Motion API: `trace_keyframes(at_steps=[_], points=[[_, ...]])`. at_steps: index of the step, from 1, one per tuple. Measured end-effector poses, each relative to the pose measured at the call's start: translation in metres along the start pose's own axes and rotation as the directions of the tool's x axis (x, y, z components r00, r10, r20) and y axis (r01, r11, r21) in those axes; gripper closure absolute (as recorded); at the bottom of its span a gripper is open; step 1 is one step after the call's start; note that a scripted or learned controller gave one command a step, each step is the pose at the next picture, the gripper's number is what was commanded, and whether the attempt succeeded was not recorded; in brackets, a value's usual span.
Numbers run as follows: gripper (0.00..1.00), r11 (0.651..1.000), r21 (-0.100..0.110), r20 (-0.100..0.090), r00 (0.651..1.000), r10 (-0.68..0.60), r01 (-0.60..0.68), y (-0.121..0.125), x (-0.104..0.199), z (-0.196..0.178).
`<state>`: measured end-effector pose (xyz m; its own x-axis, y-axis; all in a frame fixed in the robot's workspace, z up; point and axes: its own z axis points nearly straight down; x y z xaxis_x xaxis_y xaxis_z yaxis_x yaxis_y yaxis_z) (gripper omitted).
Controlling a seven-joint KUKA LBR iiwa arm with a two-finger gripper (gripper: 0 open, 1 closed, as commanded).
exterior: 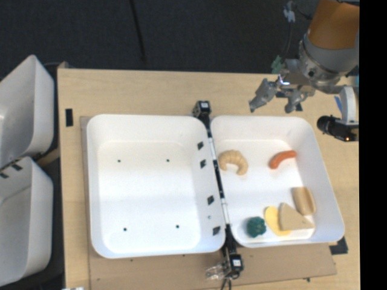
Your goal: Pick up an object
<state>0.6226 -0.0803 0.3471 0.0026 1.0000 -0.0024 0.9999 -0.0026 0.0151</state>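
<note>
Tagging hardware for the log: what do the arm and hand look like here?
The arm is grey metal with a wide orange band above the wrist. The hand is grey, with two thin angled fingers under a cluttered mount with small green and white bits. A thin cable runs beside the arm.

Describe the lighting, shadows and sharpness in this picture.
Camera view: even, soft light; the right bin looks bright, without harsh glare; the left bin carries a faint grey shadow across its floor; the croissant and orange piece are slightly soft; the gripper looks a little blurred.
</note>
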Motion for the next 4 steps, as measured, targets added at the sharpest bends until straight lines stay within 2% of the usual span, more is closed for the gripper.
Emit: trace_keyframes(at_steps=[1,2,3,4], points=[[0.0,1.0,-0.008,0.001,1.0,-0.003,0.003,-0.077,-0.012,-0.18],[0.0,1.0,0.008,-0.002,1.0,-0.006,0.006,-0.124,0.022,-0.21],[0.0,1.0,0.015,-0.003,1.0,-0.011,0.012,-0.13,0.093,-0.177],[0.0,1.0,0.027,-0.001,1.0,-0.001,0.001,-0.128,0.08,-0.054]])
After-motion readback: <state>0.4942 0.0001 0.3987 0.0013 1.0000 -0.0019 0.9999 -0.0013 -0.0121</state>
